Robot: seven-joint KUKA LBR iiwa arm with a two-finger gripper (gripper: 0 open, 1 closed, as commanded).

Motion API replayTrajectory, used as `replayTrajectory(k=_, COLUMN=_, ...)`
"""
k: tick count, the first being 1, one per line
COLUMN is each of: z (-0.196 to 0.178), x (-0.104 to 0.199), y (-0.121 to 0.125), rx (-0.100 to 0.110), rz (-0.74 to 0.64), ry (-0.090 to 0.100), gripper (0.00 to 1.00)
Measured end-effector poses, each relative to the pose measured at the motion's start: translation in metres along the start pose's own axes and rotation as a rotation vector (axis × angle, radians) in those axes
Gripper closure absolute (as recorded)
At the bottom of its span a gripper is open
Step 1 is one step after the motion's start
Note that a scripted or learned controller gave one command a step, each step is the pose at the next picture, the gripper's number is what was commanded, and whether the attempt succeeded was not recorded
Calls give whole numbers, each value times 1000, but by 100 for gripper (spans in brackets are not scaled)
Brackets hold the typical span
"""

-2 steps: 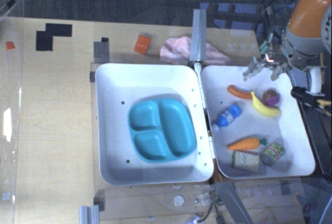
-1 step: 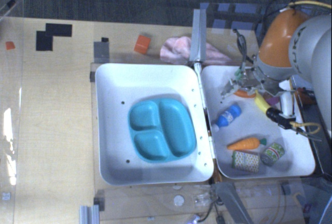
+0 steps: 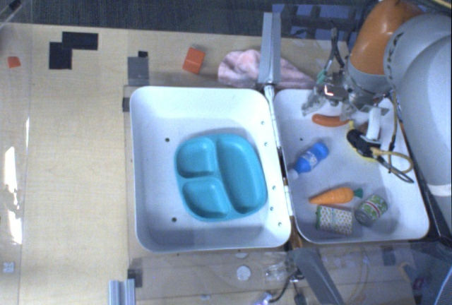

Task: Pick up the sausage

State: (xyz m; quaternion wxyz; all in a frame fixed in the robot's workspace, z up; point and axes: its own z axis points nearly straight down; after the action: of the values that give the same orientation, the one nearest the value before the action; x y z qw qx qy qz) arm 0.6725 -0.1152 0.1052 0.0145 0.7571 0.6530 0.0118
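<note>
1. My gripper (image 3: 332, 95) hovers at the right bin's (image 3: 417, 229) far edge, directly over the sausage (image 3: 329, 121); finger spread: cannot tell.
2. Sausage lies flat on the bin floor, not yet lifted, I judge.
3. Bottle (image 3: 311, 157) mid-bin; carrot (image 3: 332, 195) toward the near edge.
4. Left bin (image 3: 152, 176) carries a blue tray (image 3: 220, 176); pale wooden bench (image 3: 70, 176).

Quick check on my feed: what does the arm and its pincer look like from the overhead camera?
The arm is bulky, rounded and light grey, with a glossy orange band above the wrist. A thin pale cable loops over the band, and dark and yellow cables hang beside the wrist. The pincer is a small metallic assembly with a spot of red on it.
</note>
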Motion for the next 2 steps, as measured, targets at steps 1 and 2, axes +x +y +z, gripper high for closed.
replayTrajectory(k=1, z=1, x=-28, y=12, rx=15, rz=-44, ry=13, gripper=0)
replayTrajectory(k=2, z=16, x=-75, y=10, rx=32, rz=-188, ry=9, gripper=0)
